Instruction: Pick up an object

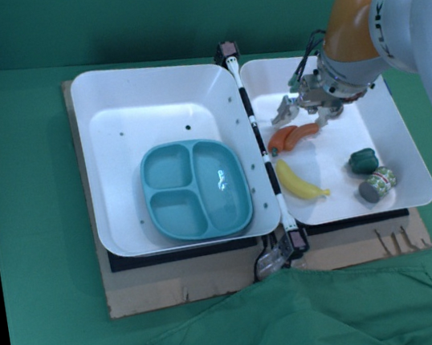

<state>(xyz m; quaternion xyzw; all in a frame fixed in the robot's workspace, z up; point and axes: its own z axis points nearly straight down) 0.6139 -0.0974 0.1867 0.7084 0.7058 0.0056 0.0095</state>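
Green cloth (pixel 304 316) lay bunched along the counter's near edge. Left bin (pixel 107 103) held a teal divided plate (pixel 196 189). Right bin (pixel 402 138): banana (pixel 299 181), green pepper (pixel 363 160), can (pixel 377 183) near its front-right rim. Hand (pixel 304 113) hovered with fingers spread wide just above the carrot (pixel 293 137), holding nothing; bare floor behind.
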